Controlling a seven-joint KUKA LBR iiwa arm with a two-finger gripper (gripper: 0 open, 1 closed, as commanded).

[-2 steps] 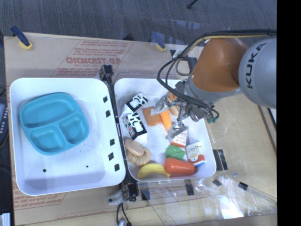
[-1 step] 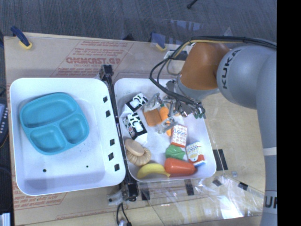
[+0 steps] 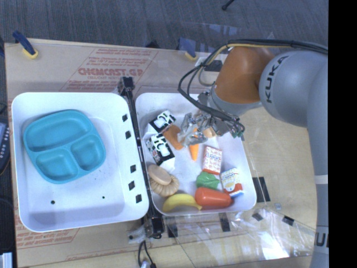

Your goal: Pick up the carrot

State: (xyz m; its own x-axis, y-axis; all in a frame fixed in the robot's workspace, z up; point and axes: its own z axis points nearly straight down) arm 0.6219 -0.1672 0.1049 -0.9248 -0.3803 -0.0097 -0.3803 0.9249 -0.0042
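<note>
The metal pincer [image 3: 196,128] hovers just above the small tapered orange plastic carrot [image 3: 193,151]; I cannot tell its opening.

Orange carrot [image 3: 193,151], blue tray [image 3: 62,144], white bins [image 3: 72,208], yellow banana [image 3: 179,202]

"KUKA" on grey arm [image 3: 290,82], "CHEMCAST GP" on brown sheet [image 3: 111,71]

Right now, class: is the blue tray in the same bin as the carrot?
No: the blue tray lies in the left bin; the carrot lies in the right bin.
</note>
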